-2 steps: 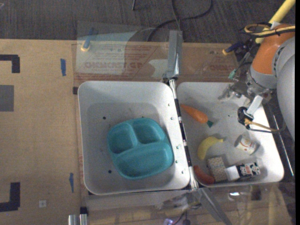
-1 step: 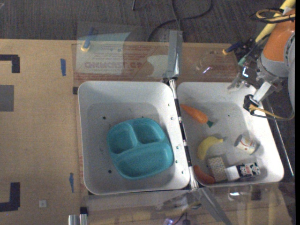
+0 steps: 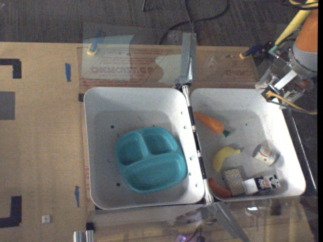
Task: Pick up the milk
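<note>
- Camera view looks down on the bench [image 3: 40,135], which carries the left bin [image 3: 101,97] and the right bin [image 3: 242,97] side by side.
- My arm [image 3: 308,39] comes in at the upper right, above the far right corner of the right bin.
- A teal plate [image 3: 150,159] with compartments lies in the left bin; it is not part of my task.
- On the gripper [image 3: 278,87], which hangs over that far right corner, well apart from the milk, I cannot tell how far open it is. I see nothing in it.
- A carrot [image 3: 209,122] and a banana [image 3: 225,158] lie in the left half of the right bin.
- The milk [image 3: 262,184] is a small carton with black and white cow spots. It lies on its side near the front right corner of the right bin.
- A tan block [image 3: 233,179] is just beside its white end, maybe touching, and a red thing [image 3: 219,187] lies behind that.
- A small white cup [image 3: 265,155] lies near, a bit farther back.
- I judge the carton as light and quite stiff, but with smooth sides, so it may slip or turn under a poor grip.
- I would take it across the short width, in the spotted middle, away from the block, and keep clear of the bin wall.
</note>
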Controlling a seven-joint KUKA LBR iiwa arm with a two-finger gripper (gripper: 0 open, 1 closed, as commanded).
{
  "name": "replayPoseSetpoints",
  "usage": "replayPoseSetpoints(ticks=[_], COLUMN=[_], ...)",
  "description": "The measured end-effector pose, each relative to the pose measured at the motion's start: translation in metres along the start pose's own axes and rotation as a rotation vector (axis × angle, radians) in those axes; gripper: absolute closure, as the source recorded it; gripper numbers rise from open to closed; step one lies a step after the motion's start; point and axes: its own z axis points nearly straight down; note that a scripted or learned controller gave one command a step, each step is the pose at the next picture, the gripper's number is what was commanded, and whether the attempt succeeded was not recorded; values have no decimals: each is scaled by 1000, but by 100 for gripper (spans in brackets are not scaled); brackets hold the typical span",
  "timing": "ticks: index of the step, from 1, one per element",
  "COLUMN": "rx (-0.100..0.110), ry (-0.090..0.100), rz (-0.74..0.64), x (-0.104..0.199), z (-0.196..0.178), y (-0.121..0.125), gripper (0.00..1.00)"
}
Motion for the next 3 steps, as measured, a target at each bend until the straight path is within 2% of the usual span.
replayPoseSetpoints(ticks=[1, 2, 3], rx=[6, 6, 3], ry=[-2, -8, -6], rz=[506, 461, 454], x=[-27, 18, 22], z=[49, 109, 97], y=[-35, -32, -32], gripper=[0, 0, 100])
